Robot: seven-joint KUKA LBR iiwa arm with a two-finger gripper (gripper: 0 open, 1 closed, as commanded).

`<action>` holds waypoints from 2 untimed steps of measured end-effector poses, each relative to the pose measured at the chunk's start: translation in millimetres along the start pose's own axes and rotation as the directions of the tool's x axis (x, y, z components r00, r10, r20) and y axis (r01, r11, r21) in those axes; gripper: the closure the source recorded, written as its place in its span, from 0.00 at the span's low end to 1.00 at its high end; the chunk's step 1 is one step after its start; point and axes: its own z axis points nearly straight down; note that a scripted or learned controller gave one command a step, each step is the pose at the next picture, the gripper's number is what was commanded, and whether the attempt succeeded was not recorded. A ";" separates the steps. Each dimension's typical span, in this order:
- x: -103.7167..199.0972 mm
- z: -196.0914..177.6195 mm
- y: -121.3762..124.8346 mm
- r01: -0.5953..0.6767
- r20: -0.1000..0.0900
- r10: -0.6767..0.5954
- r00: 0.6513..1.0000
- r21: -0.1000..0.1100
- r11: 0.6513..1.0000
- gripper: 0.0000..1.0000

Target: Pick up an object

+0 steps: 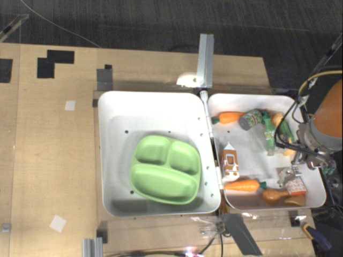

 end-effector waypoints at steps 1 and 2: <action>-48.7 26.4 -0.1 -0.020 0.016 0.020 1.000 0.006 1.000 0.00; 5.1 25.4 0.5 0.070 0.017 -0.071 0.997 0.009 0.997 0.00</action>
